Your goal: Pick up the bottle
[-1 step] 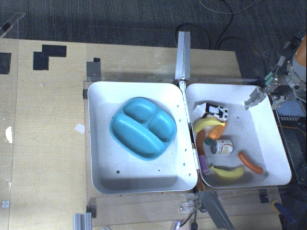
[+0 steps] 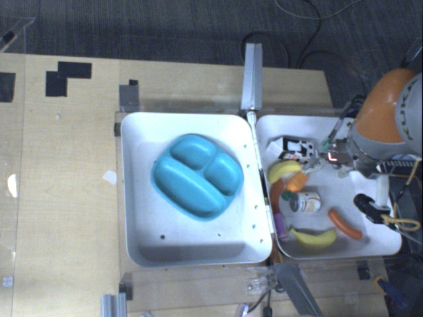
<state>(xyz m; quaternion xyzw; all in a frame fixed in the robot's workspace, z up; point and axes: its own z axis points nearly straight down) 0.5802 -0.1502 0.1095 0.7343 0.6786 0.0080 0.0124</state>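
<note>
- The bottle appears to lie on its side in the right bin, near the bin's middle, with its pale label facing up.
- The hand hangs over the back left part of that bin, apart from the bottle; I cannot tell whether it is wide or narrow.
- The step in hand looks like the approach. The hand should come forward over the bottle and descend across its short width, not along its length.
- Crowding is the risk: an orange carrot-like piece sits just behind the bottle, and a reddish-brown piece is just to its left. A centred descent should avoid both.
- A round body may roll, so closing on the labelled middle seems safest.
- Count: two bins on the table; the left bin holds one blue divided plate.
- Right bin: one bottle and two bananas, one at the back and one at the front.
- Also one carrot-like piece, one reddish-brown piece, one red-orange sausage shape and one purple piece.
</note>
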